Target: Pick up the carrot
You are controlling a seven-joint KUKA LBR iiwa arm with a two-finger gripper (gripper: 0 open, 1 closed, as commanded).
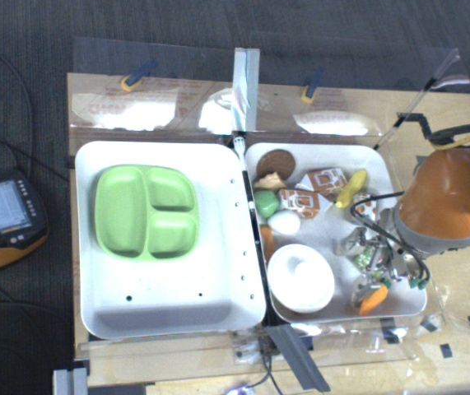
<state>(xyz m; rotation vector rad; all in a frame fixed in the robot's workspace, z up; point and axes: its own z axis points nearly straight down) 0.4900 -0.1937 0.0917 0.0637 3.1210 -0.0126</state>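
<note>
Lying just below end effector (372,263): carrot (372,300)

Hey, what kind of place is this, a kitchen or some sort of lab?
Probably a robot lab, not a kitchen: the arm reaches over two white bins of toy food on a bench, and a handheld control screen lies on grey carpet.

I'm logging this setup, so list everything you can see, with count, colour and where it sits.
Bins: two, white, side by side on the bench.
Divided plate: one, green, left bin.
Bowl: one, white, right bin, front.
Carrot: one, orange, right bin, front right corner.
Banana: one, yellow, right bin, back.
Small box: one, orange and white, beside the banana.
Handheld controller: one, dark, far left.
Gripper: one, above the carrot.
</note>
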